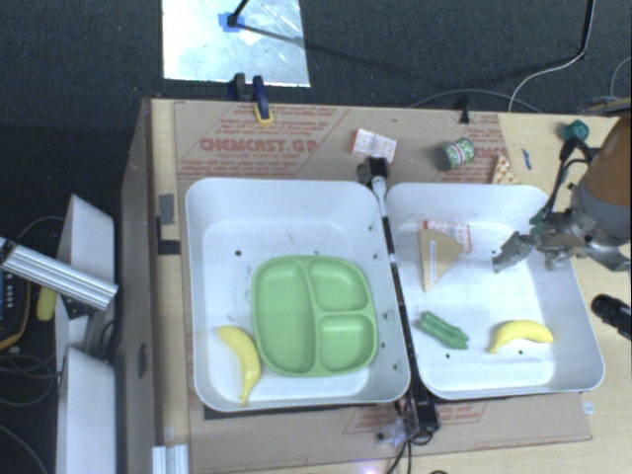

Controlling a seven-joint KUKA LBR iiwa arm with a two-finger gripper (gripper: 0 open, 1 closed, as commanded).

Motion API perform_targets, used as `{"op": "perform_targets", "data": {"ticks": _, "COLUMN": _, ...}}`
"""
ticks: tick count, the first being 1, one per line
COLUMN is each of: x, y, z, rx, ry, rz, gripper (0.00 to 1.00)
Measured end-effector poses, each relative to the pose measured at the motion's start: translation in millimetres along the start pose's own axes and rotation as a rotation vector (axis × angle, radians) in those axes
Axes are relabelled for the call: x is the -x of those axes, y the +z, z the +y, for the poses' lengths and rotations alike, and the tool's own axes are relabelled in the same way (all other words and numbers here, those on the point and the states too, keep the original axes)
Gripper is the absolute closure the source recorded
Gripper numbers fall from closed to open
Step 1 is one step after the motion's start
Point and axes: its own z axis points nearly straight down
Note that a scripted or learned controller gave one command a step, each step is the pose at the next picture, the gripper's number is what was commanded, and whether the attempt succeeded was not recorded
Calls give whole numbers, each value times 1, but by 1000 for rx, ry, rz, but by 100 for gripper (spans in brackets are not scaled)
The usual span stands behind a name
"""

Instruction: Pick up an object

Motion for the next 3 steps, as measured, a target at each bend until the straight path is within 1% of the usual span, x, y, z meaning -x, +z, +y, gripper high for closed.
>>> {"op": "perform_targets", "data": {"ticks": 1, "x": -63, "y": 63, "z": 30, "rx": -1, "ry": -1, "rz": 1, "gripper": 0}}
{"op": "perform_targets", "data": {"ticks": 2, "x": -28, "y": 100, "z": -23, "rx": -1, "ry": 2, "rz": -1, "gripper": 0}}
{"op": "perform_targets", "data": {"ticks": 3, "x": -78, "y": 81, "z": 45, "rx": 2, "ry": -1, "rz": 1, "gripper": 0}}
